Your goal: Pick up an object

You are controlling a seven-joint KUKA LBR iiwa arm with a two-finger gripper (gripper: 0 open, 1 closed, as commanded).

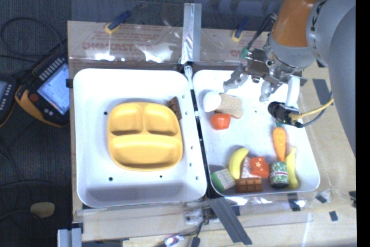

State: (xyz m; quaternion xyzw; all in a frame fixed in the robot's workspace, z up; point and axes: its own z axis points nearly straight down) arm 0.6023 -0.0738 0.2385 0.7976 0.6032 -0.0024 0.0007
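My gripper [250, 85] hangs over the back of the right bin [309, 150], open, with nothing between its two fingers [233, 81]. Just in front of it and to the left lie a white egg [211, 101], a slice of bread [230, 106] and a red tomato [220, 121]. Further forward are a carrot [279, 142], a banana [237, 162], a red packet [255, 166], a green can [279, 174], a second banana [292, 169], a brown chocolate bar [250, 185] and a green-and-tan piece [222, 180].
The left bin [87, 124] holds a yellow divided plate [144, 136] and a small brown piece [174, 106] by its right wall. A black cable connector [278, 110] hangs off the wrist over the right bin. A yellow handheld pendant [46, 92] lies left of the bench.
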